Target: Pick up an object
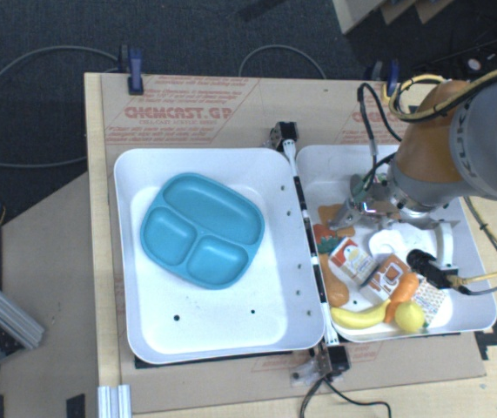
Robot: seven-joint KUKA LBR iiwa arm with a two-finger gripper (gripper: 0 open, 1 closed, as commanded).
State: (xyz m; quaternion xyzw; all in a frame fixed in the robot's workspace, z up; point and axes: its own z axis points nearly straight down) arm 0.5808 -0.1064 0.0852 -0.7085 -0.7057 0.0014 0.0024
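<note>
A wooden bench [204, 111] stands on dark carpet [48, 16]. Left of the divider [305, 233], a white bin [144, 320] holds a blue tray [202, 229]. Right of it, the other bin [474, 312] holds a banana [359, 317], lemon [410, 318], carrot [404, 287] and carton [351, 259]. The gripper [361, 212] hangs above; whether it is open, I cannot tell.

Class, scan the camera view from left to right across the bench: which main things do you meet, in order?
Blue clamp → blue divided plate in the left bin → banana in the right bin → lemon → arm's orange band.
</note>
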